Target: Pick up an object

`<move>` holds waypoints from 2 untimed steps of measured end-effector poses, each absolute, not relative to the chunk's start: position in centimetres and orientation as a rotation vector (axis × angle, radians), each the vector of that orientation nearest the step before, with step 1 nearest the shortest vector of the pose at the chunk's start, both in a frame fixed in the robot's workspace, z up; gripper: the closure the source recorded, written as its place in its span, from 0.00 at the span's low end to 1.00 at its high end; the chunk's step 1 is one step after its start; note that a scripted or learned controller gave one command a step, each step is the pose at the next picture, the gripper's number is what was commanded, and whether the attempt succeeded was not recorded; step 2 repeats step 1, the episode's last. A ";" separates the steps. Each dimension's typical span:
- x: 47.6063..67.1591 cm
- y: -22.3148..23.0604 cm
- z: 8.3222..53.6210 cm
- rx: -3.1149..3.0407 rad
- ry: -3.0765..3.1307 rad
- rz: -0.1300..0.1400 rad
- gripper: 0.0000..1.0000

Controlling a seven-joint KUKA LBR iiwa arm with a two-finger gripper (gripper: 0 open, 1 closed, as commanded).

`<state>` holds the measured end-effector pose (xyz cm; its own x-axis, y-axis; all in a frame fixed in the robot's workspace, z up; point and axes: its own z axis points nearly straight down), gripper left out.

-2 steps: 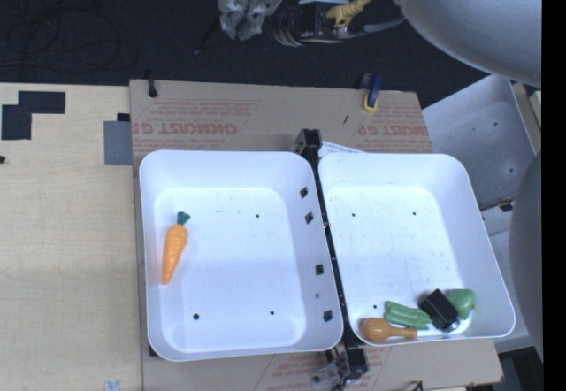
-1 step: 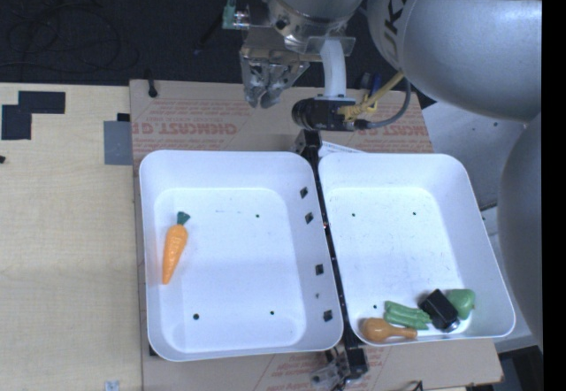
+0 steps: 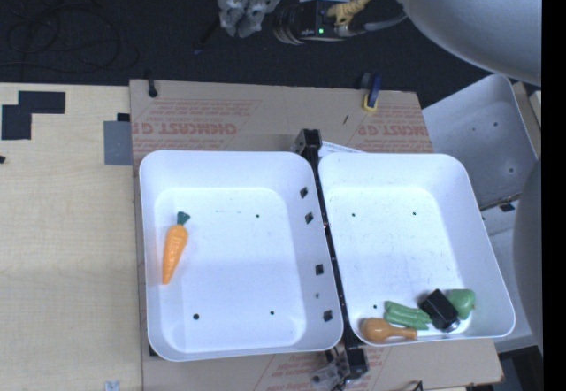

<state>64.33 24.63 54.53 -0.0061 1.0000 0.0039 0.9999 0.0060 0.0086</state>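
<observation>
Gripper raised at the far edge of the view, beyond both bins; jaw state cannot be told. Orange carrot lies in the left bin, well below and slightly left of the jaws, nothing touching it. Green pieces, black block and an orange-brown piece cluster in the right bin's near corner, far from the jaws.

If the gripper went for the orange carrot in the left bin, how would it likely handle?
The carrot looks like moulded plastic, so probably stiff and light. Its round, tapered body may roll or slip from a pinch. It lies near the left bin's wall, which could crowd a finger.
</observation>
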 end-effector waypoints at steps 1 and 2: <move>64.4 20.3 44.7 2.229 2.221 -0.023 1.00; 64.4 20.3 44.7 2.229 2.221 -0.023 1.00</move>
